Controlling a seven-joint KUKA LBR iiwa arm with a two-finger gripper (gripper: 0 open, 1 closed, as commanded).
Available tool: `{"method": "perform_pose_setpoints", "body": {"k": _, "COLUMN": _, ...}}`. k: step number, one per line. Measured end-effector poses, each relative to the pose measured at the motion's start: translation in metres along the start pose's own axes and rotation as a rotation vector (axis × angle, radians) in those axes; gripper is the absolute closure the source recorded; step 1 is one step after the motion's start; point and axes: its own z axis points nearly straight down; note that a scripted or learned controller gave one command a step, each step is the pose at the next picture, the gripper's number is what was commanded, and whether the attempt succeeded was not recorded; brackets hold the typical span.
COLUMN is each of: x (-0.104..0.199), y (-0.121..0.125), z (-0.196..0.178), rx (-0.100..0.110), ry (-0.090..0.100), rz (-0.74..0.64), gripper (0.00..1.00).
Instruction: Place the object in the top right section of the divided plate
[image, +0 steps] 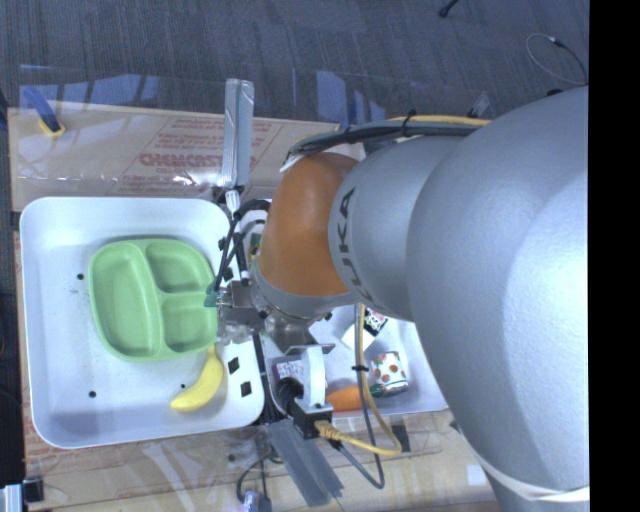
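Gripper (232, 303): set low over the wall between the two bins, just beside the plate's right edge, largely hidden under the wrist; we cannot tell whether it is apart, together or clamped on anything, and we see nothing carried. Plate (125, 300): green, three sections, lying in the left bin (50, 330); the top right section (178, 268) is bare, as are the other two. Banana (200, 385): yellow, on the left bin's floor just beside the plate's lower right rim, outside it; we take this for the likeliest task object, though we cannot be sure. Right bin (425, 398), mostly under the arm: an orange carrot-like piece (345, 398), a spotted cup (388, 372) and a small chequered item (373, 322), any of which could instead be the object meant. Status, by our judgement: the placing is not yet done, since no object sits in the target section; what is left is a secure grasp, the carry over the plate's upper right, and the release.
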Motion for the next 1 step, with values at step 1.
{"method": "perform_pose_setpoints", "body": {"k": 1, "x": -0.0729, "y": 0.0116, "z": -0.0233, "rx": -0.008, "ry": 0.001, "rz": -0.091, "gripper": 1.00}}
